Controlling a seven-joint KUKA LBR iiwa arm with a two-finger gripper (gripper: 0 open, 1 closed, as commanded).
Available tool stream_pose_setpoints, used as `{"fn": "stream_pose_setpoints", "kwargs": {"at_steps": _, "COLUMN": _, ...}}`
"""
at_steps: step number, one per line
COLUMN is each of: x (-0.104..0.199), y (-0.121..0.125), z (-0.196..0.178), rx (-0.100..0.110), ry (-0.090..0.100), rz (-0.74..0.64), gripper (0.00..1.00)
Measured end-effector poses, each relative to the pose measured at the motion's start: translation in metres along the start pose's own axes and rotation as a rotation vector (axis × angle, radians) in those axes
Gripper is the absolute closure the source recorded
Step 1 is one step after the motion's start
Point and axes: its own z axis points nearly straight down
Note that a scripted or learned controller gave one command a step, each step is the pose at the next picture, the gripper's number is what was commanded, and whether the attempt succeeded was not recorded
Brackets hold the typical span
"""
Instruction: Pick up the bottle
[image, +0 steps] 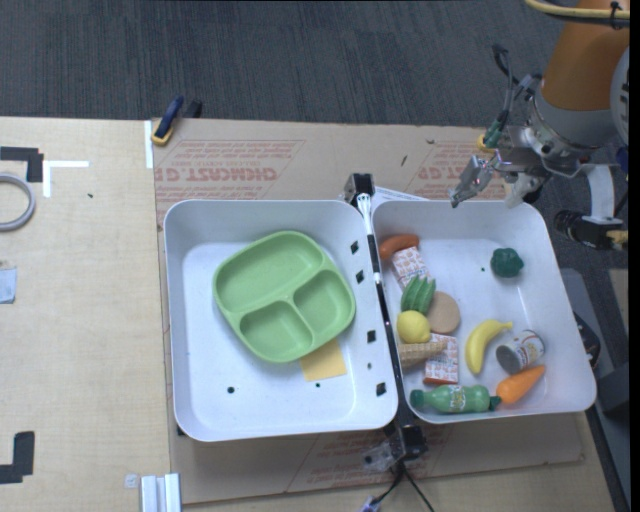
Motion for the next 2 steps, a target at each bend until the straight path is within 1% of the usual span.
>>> {"fn": "stream_pose_setpoints", "kwargs": {"at_steps": 1, "x": 0.000, "y": 0.000, "z": -0.009, "rx": 0.000, "ry": -0.001, "rz": -0.002, "gripper": 1.00}}
{"fn": "stream_pose_setpoints", "kwargs": {"at_steps": 2, "x": -0.037, "y": -0.075, "z": -0.035, "rx": 0.000, "ry": 0.000, "rz": 0.062, "gripper": 1.00}}
